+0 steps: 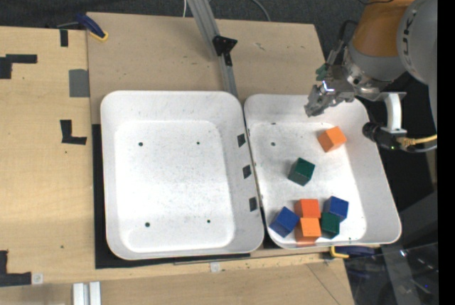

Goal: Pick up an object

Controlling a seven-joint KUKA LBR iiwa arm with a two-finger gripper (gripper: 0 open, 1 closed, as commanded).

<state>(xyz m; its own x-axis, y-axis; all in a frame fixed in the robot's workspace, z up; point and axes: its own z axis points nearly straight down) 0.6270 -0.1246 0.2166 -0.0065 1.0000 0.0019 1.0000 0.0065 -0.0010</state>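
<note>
Camera view, looking down at a slant on worktop (pixel 178 40) with two white bins side by side. Arm in from right; fingers (pixel 317 106) low over far edge of right bin (pixel 284 111), near its far right corner. Spread of fingers cannot be told at this angle; nothing seen between them, so no hold claimed.

Nearest candidate: lone orange cube (pixel 331 138), just beside fingers, toward right wall of right bin, apart from everything else. Likely the easiest pick, since free on all sides. Dark green cube (pixel 301 170) alone near middle of same bin, also clear all round.

Remaining cubes bunched at near edge of right bin: blue cube (pixel 284 220) at left of bunch, two orange cubes touching ( (pixel 308 207), (pixel 309 227)), second blue cube (pixel 338 207), second green cube (pixel 330 224). Tight packing there probably leaves little room for fingers.

Count: three orange, two blue, two green; seven cubes, all in right bin. Left bin (pixel 114 154) shows bare speckled floor.

Judgement: approach stage, pick not yet made.
</note>
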